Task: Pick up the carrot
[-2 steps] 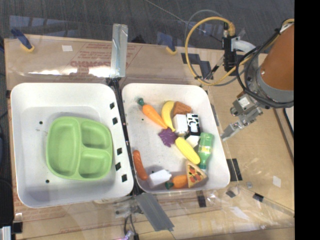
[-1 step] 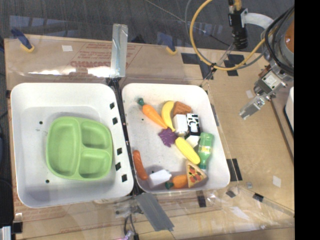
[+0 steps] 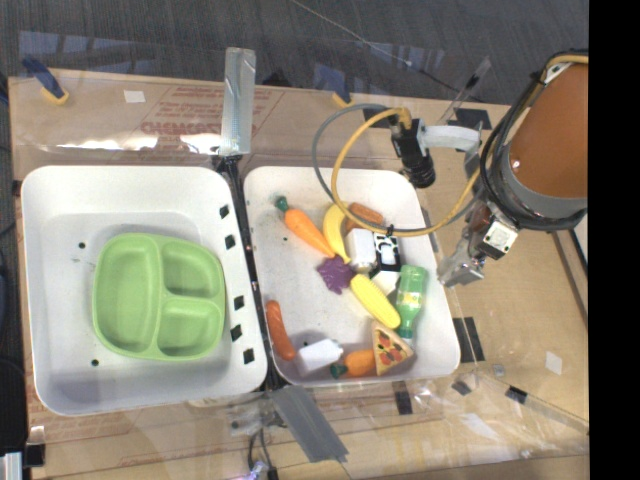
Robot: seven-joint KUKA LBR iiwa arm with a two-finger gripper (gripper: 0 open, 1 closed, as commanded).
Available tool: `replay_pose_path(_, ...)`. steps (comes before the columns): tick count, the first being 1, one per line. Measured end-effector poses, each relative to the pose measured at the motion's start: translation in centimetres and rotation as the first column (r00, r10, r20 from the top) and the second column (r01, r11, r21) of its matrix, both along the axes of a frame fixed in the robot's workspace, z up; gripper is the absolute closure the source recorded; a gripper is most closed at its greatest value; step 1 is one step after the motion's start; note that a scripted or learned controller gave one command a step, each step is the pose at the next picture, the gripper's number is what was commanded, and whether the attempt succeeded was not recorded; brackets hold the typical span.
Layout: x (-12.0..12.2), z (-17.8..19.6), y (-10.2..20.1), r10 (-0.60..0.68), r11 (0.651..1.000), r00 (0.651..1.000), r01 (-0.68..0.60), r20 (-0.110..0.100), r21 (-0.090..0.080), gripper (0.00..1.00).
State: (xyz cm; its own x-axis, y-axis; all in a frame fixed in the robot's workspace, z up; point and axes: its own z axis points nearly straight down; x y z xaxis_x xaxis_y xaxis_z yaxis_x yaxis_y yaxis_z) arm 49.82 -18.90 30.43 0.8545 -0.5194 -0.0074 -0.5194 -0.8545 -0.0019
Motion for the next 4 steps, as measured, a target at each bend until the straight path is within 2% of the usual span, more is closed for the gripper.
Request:
replay_pose_path(1,-1.4,-4.9,-2.1,-0.343,0.939,0.939,0.343,-0.003,-0.005,1.0)
replay_pose_path(2,3.4,-7.9,0.2,-0.52,0.854,0.854,0.52,-0.001,-0.005,1.0)
replay_pose_path(3,2.0,-13.2,1.0,-0.861,0.509,0.509,0.861,-0.001,-0.009,1.0)
replay_pose_path(4,2.2,-1.8,-2.2,-0.878,0.479,0.479,0.878,0.01,-0.002,1.0)
